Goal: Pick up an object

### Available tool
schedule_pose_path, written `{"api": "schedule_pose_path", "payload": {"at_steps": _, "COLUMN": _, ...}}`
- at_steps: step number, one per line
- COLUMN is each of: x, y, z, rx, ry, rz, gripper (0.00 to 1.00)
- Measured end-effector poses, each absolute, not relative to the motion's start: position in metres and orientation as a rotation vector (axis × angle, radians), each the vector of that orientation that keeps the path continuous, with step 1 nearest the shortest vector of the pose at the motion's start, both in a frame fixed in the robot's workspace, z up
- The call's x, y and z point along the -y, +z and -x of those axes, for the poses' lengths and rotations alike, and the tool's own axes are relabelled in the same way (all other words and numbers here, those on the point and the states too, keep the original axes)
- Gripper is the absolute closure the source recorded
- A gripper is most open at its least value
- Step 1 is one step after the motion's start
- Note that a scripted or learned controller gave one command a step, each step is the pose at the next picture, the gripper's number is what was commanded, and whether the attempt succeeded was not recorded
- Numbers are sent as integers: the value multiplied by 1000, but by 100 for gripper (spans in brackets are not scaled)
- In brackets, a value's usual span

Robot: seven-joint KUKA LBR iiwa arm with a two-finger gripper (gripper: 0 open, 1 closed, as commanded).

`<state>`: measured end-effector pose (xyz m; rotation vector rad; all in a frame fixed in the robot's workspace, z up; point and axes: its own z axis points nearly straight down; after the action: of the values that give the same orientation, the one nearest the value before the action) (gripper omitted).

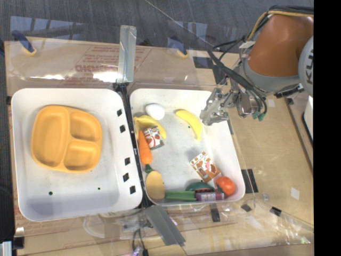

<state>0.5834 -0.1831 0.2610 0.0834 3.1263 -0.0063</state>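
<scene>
1. The two-finger metal gripper [214, 112] is seen at the far right edge of the right shallow white bin [234, 159], below the grey arm with its orange band [277, 44], which reaches in from the right.
2. Whether the fingers are parted or closed cannot be told from this view; nothing is seen held between them.
3. A yellow curved banana [189, 121] is found lying on the bin floor just to the left of the gripper, near it but not shown to be touched.
4. A white egg-shaped object [155, 111] is noted further left, at the far side of the same bin, well apart from the gripper.
5. An orange carrot [144, 147] and a small printed red-and-white packet [152, 137] are recorded along the left wall of the right bin.
6. A second printed red-and-white carton [204, 167], a red tomato [226, 185] and a green elongated vegetable [181, 196] are located toward the near right corner.
7. A yellow-orange compartmented plastic tray [65, 138] is observed in the left shallow white bin [69, 201].
</scene>
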Motion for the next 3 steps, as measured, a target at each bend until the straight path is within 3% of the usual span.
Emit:
{"api": "schedule_pose_path", "payload": {"at_steps": 1, "x": 183, "y": 255, "z": -581, "rx": -3137, "ry": -2, "rz": -84, "gripper": 0}}
{"api": "schedule_pose_path", "payload": {"at_steps": 2, "x": 208, "y": 134, "z": -610, "rx": -3148, "ry": 4, "rz": 44, "gripper": 0}}
{"api": "schedule_pose_path", "payload": {"at_steps": 3, "x": 204, "y": 103, "z": -503, "rx": -3123, "ry": -8, "rz": 73, "gripper": 0}}
